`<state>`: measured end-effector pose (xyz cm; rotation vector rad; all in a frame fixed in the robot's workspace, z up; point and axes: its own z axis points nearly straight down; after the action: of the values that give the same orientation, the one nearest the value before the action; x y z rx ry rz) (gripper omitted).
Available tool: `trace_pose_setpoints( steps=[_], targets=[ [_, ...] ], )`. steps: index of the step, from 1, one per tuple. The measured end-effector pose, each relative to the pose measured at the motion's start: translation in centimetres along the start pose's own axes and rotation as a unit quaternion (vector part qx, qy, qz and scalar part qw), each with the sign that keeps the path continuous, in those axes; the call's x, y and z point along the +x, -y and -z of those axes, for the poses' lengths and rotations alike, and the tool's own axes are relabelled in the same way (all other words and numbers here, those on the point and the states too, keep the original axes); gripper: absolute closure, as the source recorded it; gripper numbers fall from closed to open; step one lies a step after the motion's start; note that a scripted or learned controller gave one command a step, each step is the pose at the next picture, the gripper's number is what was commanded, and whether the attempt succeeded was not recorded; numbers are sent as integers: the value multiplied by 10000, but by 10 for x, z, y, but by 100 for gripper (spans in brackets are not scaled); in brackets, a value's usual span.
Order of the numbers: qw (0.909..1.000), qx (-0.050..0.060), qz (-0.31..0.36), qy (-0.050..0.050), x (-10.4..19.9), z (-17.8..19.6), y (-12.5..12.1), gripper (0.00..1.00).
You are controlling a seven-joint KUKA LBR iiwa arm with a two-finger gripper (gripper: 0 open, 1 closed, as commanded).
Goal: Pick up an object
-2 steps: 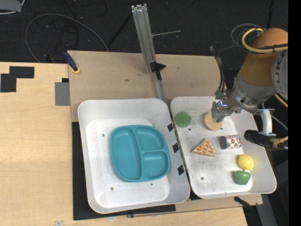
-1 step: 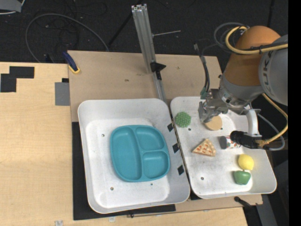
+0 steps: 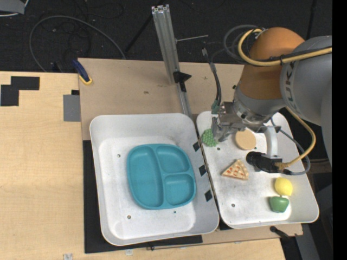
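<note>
You are looking at a robotics lab, not a kitchen: a grey-and-orange industrial arm point(image 3: 282, 75) reaches over a plywood bench point(image 3: 130, 85) bearing two white bins point(image 3: 108, 140), an aluminium extrusion post point(image 3: 165, 42) rises at the bench's far edge, and loose cables point(image 3: 59, 31) trail across the dark floor beyond it.
</note>
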<state>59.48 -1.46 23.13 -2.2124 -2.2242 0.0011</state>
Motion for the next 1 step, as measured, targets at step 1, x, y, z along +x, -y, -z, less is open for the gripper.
trace_pose_setpoints(
  steps=[1],
  targets=[
    [10000, -2, -4, 7, 55, -7, -6, 100]
  ],
)
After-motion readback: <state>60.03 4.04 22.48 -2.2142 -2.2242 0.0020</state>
